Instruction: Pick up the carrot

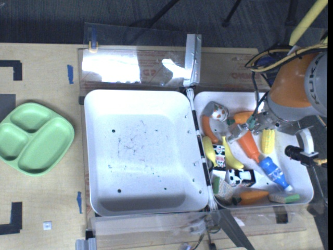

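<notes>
Gripper: the gripper [240,130] is low in the right bin [307,191], reaching in from the arm [296,90] on the right; whether its fingers are spread or closed cannot be told from this view.
Carrot: the carrot [249,146] lies just below and beside the gripper's tip, slanting away toward the bin's near side, its upper end touching or hidden under the gripper.
Neighbours: the corn cob [268,141] sits just to the arm side of the carrot, the blue bottle [273,173] just beyond its lower end, the banana [229,158] on the far side from the arm.
Second orange item: another orange piece [254,196] lies well below the gripper by the near wall; it may also be a carrot, I cannot tell.
Step in hand: judged as closing on the carrot's upper end.
Doing it well: straddle the carrot across its width, away from the corn; seat low before squeezing; lift straight up.
Risk: a tapered, smooth body likely slips from a tip grasp.
</notes>
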Available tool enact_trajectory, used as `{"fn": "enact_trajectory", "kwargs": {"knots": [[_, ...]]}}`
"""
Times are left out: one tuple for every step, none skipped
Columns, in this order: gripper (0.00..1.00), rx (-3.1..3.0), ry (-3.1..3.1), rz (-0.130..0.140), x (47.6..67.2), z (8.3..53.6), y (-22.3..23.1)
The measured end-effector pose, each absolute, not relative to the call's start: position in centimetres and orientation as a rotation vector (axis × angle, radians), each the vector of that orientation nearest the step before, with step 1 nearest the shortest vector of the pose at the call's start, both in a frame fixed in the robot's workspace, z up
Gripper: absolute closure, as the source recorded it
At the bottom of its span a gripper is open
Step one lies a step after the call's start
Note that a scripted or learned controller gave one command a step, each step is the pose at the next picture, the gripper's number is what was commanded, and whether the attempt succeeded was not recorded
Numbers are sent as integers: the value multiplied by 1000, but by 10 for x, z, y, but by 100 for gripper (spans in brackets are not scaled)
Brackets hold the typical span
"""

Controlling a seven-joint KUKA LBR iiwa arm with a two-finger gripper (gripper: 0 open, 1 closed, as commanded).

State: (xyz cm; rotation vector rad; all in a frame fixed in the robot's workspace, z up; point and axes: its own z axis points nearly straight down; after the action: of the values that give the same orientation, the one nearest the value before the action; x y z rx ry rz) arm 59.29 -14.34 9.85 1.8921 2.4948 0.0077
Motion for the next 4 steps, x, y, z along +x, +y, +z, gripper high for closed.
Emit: {"fn": "enact_trajectory", "kwargs": {"knots": [[0, 1880, 2514, 1, 541, 97, -144], [0, 1771, 2591, 2, 584, 172, -167], [0, 1561, 2699, 2, 657, 98, -159], [100, 1553, 2699, 5, 659, 109, -158]]}}
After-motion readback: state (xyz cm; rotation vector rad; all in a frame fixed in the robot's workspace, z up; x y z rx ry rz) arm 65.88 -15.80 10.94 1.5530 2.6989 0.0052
